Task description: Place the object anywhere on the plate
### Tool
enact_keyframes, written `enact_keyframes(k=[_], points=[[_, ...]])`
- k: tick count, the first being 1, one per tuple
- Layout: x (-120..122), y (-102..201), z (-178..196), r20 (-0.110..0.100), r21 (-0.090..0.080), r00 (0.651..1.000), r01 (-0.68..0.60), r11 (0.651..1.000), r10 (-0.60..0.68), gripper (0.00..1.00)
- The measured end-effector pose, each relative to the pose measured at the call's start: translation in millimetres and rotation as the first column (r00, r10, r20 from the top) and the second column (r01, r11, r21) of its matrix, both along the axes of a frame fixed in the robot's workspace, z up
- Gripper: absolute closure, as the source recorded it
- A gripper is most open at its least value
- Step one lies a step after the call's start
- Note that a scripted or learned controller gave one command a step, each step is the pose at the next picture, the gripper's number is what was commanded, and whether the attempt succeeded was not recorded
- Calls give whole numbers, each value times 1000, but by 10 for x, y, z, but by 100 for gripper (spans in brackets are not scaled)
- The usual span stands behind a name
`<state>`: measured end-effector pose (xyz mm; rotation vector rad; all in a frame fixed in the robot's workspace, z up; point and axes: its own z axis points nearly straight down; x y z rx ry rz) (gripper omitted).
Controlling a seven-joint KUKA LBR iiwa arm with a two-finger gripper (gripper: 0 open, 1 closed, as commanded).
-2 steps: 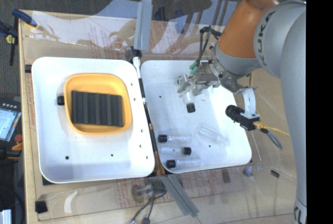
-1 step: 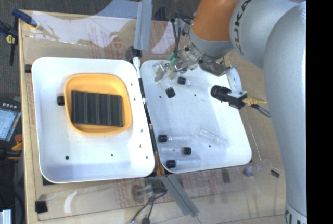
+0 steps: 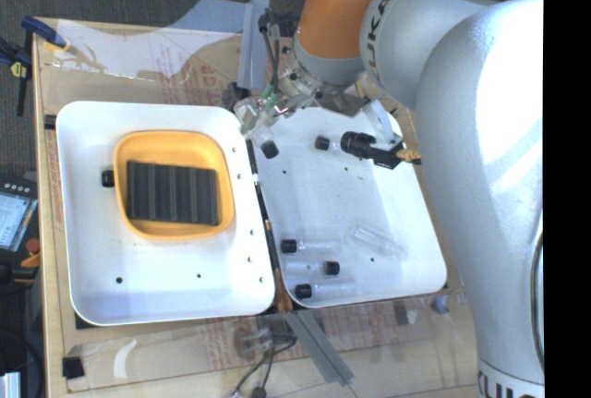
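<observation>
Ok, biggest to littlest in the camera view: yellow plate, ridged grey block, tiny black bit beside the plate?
1. yellow plate
2. ridged grey block, lying on the plate
3. tiny black bit
None of them look close in size.

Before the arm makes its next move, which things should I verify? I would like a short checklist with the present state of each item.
1. Gripper holds an object: cannot tell; this part of the view is too small and cluttered.
2. Gripper is above the yellow plate: not ok; it is at the upper left corner of the right bin.
3. Plate lies flat in the left bin: ok.
4. Free room on the plate: not ok; a dark ribbed block covers its middle.
5. Objects available to pick: ok; small black pieces lie in the right bin.
</observation>
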<state>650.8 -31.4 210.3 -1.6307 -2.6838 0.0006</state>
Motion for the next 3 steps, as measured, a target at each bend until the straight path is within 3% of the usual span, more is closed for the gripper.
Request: enact_keyframes(k=[1, 2, 3], points=[[-217, 379, -195, -4, 0, 978, -208, 978, 208, 100], [-216, 376, -193, -3, 0, 978, -207, 978, 207, 0], [-19, -347, -177, 2, -1, 978, -209, 978, 209, 0]])
